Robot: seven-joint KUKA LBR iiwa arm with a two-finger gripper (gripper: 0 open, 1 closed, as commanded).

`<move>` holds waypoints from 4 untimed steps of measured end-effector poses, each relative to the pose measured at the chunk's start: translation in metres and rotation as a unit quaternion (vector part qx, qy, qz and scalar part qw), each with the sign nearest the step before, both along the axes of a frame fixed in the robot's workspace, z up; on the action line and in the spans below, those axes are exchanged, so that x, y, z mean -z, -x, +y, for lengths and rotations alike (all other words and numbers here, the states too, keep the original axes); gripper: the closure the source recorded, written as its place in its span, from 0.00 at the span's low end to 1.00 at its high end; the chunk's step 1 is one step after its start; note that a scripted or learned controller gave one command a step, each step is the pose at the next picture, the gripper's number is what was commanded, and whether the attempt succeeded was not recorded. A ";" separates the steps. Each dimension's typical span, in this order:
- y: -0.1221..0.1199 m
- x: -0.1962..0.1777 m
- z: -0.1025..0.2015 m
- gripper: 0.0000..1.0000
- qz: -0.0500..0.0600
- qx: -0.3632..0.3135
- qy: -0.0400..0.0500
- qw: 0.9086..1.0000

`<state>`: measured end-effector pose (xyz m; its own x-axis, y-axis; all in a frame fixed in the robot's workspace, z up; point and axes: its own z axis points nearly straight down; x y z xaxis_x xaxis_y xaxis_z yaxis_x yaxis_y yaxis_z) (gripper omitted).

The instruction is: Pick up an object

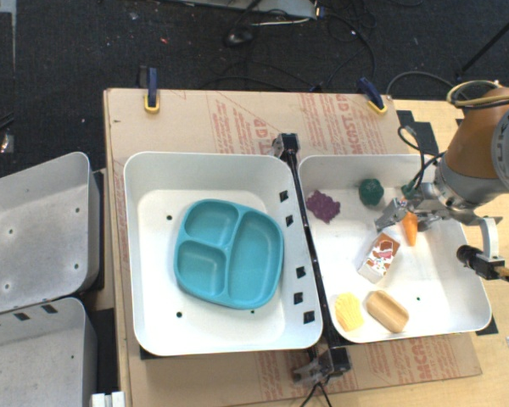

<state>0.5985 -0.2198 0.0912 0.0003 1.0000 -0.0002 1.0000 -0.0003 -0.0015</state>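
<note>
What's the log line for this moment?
gripper: right bin, over orange piece | grasp: unconfirmed | teal tray: left bin

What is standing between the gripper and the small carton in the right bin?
Nothing visible. The gripper hangs near the carrot, and the carton lies just below-left of it with bare bin floor around.

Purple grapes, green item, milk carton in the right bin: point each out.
purple grapes (323, 205): camera view, middle of the cluster.
green item (371, 191): camera view, centre of its top.
milk carton (380, 258): camera view, middle of its upward face.
</note>
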 end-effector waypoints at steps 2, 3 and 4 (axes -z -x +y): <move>-0.007 -0.075 0.004 1.00 -0.005 -0.002 0.001 1.000; -0.009 -0.120 0.004 1.00 -0.004 -0.002 0.001 1.000; 0.000 -0.130 0.055 1.00 -0.001 -0.004 -0.001 1.000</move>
